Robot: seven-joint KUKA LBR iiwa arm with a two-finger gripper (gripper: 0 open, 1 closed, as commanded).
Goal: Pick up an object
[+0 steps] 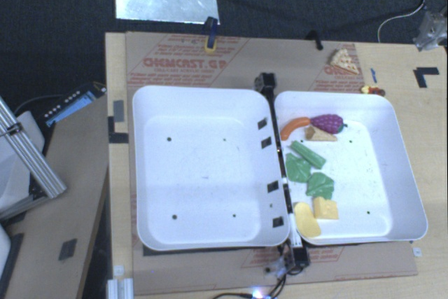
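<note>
Toy foods (312, 168), clustered, right bin (400, 171)

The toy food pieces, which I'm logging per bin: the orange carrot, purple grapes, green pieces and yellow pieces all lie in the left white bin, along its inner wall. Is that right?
Not quite. The camera view shows the orange carrot, purple grapes, green pieces and yellow pieces lying in the right white bin, along its inner wall, not in the left white bin.

A robotics lab is showing itself — white bins (203, 98) sitting on a cardboard-covered bench (280, 56), cables (406, 14) trailing at two o'clock.
</note>
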